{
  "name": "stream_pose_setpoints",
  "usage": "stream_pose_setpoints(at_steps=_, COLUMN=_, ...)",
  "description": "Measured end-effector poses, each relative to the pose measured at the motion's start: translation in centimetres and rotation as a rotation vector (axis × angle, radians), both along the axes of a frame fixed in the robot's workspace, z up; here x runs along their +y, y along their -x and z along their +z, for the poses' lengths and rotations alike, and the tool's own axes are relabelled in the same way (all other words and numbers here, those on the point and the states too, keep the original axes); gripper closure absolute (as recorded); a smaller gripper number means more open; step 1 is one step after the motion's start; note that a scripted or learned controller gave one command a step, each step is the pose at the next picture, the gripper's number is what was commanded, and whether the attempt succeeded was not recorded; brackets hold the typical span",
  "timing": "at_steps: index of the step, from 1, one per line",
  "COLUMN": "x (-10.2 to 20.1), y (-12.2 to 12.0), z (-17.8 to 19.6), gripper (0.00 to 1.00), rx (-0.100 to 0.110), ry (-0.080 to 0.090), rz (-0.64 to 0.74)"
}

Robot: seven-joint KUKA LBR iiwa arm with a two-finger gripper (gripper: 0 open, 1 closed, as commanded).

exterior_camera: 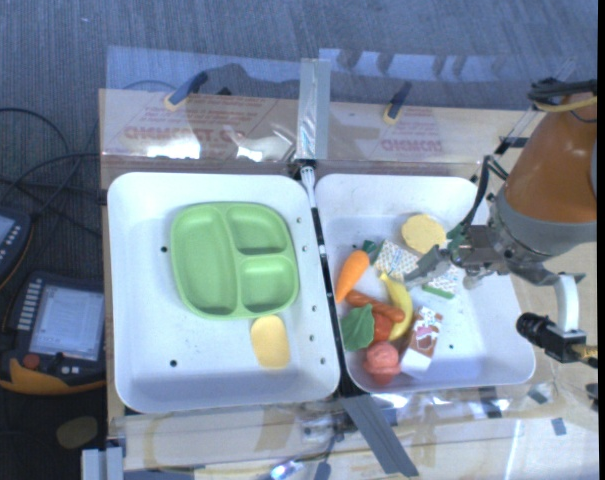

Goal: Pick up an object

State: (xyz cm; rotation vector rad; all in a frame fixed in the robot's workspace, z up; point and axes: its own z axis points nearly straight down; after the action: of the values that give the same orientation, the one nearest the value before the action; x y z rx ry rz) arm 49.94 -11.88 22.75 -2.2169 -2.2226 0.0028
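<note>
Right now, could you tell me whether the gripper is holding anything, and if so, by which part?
It cannot be told. The gripper is low in the right bin, beside the yellow round piece and the banana, but no object shows between its fingers.

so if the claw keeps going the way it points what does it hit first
Probably the patterned packet: the claw points left and down into the right bin, with the banana just beyond. Depth is unclear.

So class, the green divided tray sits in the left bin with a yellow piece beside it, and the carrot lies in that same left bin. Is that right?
Not quite. The camera view shows the carrot in the right bin, among the other toy food. The green divided tray and yellow piece are in the left bin, as you said.
</note>
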Motion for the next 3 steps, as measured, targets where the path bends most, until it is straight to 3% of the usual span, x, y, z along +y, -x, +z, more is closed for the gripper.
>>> stream_pose_setpoints(at_steps=1, x=-1.16, y=1.61, z=-12.35, gripper=0.00, rx=0.000, ry=0.001, rz=0.019)
stream_pose_setpoints(at_steps=2, x=-1.08, y=1.59, z=-11.52, gripper=1.00, rx=0.001, ry=-0.001, rz=0.019)
stream_pose_setpoints(at_steps=3, x=-1.07, y=1.61, z=-11.54, gripper=0.00, rx=0.001, ry=-0.001, rz=0.019)
